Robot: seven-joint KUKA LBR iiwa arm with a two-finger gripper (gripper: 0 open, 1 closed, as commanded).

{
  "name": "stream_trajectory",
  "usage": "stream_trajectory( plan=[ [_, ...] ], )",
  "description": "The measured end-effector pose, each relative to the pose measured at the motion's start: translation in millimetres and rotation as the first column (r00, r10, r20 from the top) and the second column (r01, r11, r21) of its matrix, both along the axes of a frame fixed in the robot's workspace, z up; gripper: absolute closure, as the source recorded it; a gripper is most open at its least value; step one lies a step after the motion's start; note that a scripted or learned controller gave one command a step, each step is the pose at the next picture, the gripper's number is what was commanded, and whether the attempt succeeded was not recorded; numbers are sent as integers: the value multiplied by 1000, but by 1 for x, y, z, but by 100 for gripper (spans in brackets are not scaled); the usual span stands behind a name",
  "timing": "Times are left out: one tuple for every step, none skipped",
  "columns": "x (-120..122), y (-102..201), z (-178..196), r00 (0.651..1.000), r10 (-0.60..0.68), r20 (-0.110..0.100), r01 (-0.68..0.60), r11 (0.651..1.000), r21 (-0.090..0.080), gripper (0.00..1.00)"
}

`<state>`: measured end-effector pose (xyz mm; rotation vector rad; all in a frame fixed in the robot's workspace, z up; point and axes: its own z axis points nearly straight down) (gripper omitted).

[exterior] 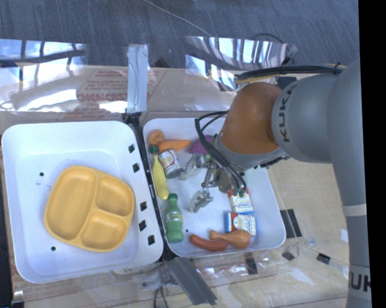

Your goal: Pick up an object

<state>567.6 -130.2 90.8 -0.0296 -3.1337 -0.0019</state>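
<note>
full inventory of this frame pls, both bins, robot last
Left bin: 1, white, left half of the bench.
Tray: 1, yellow, three compartments, in left bin.
Right bin: 1, white, beside left bin.
Carrot: 1, orange, right bin top.
Can: 1, brown label, below carrot.
Banana: 1, yellow, left wall.
Bottle: 1, green, lower left.
Sausage: 1, red-orange, bottom.
Drumstick: 1, brown, bottom.
Carton: 1, blue-white-red, right.
Arm: 1, grey, orange band.
End effector: 1, metallic, mid right bin.

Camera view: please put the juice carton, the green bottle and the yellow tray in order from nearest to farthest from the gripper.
1. Juice carton: right bin, just to the right of the gripper.
2. Green bottle: same bin, against its left wall, left of the gripper.
3. Yellow tray: in the left bin, across the divider, clearly farthest.
</note>
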Motion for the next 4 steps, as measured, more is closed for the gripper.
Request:
stream_trajectory(
  plan=[
    [68,18,3,990,-140,6,140,990,-15,0],
    [70,19,16,991,-135,15,135,991,-16,100],
    [87,36,137,999,25,21,-25,1000,-3,100],
    [69,-43,150,874,486,10,-486,874,-4,100]
  ],
)
